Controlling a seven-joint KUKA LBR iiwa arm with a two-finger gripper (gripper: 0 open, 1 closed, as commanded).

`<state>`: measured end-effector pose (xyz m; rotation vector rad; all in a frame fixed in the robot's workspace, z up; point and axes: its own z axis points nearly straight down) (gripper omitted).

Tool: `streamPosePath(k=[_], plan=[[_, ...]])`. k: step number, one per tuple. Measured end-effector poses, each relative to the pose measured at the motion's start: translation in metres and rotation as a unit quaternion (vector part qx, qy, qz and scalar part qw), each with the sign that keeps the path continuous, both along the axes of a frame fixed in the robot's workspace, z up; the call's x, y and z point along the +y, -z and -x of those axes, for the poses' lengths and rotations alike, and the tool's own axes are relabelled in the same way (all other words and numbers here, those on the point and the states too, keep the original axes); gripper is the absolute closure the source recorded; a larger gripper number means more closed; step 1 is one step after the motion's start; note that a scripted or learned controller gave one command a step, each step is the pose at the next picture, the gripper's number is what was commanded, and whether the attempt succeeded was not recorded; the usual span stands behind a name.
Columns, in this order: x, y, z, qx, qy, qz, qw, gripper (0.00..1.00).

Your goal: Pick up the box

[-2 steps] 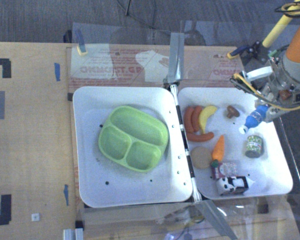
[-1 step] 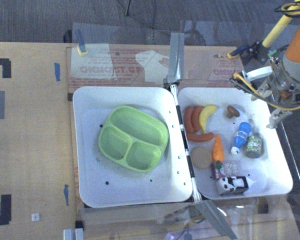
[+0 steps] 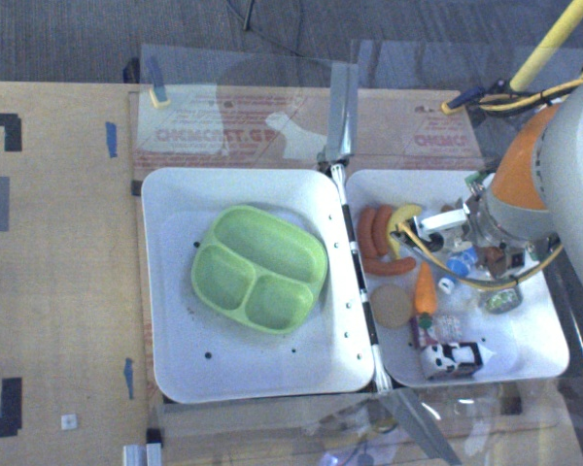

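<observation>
The box [image 3: 451, 358] is a small white carton with black patches, lying on its side near the front edge of the right bin [image 3: 549, 352]. My gripper [image 3: 474, 252] hangs over the middle of that bin, behind the box and apart from it, wrapped in yellow and white cables. The grey wrist with its orange band [image 3: 518, 178] hides much of the gripper from above. Nothing can be seen held in it.
The right bin also holds reddish sausages [image 3: 377, 241], a banana [image 3: 402, 223], a carrot [image 3: 426, 290], a tan disc [image 3: 392, 306], a blue-capped clear item [image 3: 459, 267] and a green-lidded jar [image 3: 501, 300]. A green divided plate [image 3: 259, 269] lies in the left bin [image 3: 170, 357].
</observation>
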<state>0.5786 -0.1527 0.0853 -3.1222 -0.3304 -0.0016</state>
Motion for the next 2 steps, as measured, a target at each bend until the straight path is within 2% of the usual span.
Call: streamPosePath(k=[1,2], plan=[[-0.016,-0.171,-0.025,0.001,0.004,0.0006,1.0000,0.00],[0.023,-0.043,0.017,0.002,0.007,-0.0001,1.0000,0.00]])
